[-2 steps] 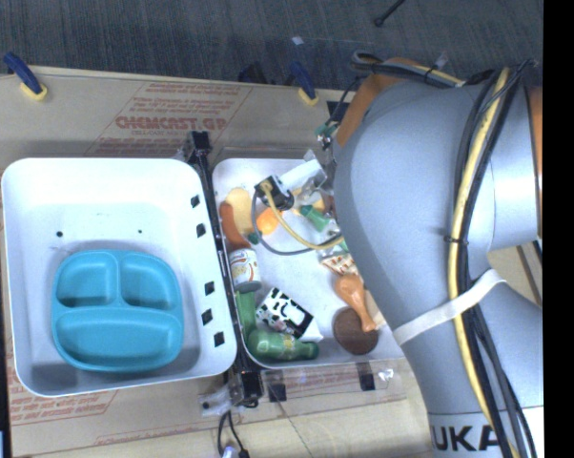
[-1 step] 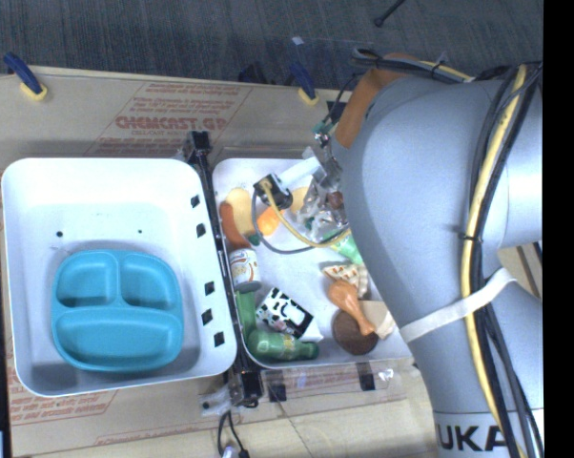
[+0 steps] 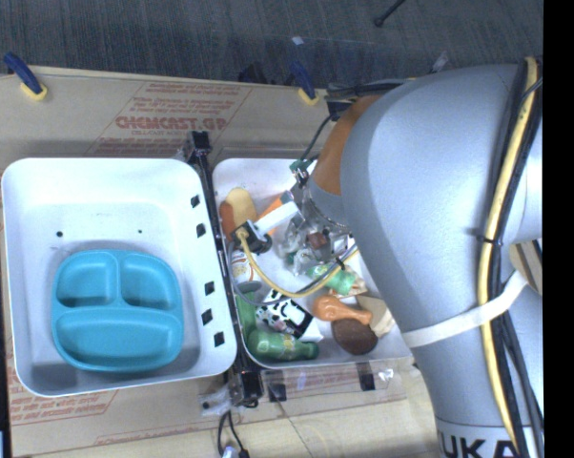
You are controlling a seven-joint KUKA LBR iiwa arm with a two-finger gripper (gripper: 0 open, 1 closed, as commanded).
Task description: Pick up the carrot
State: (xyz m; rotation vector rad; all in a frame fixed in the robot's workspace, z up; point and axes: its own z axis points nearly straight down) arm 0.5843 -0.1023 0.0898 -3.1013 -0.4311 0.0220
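Now I see the tool (image 3: 311, 239) low inside the right bin (image 3: 268, 172), among the toys, but whether it is wide, narrow or holding something I cannot tell. To me the carrot (image 3: 271, 213) seems to be the orange piece just left of the tool, beside a tan piece (image 3: 237, 205). In the left bin (image 3: 96, 175) lies a blue divided plate (image 3: 118, 310).

A robotics lab: a grey industrial arm (image 3: 440, 256) leans over two white bins (image 3: 20, 256) clipped beside each other on a cardboard-covered desk (image 3: 125, 113) (blue clamps (image 3: 25, 76) at the cardboard's far edge), with dark carpet (image 3: 173, 17) beyond the desk.
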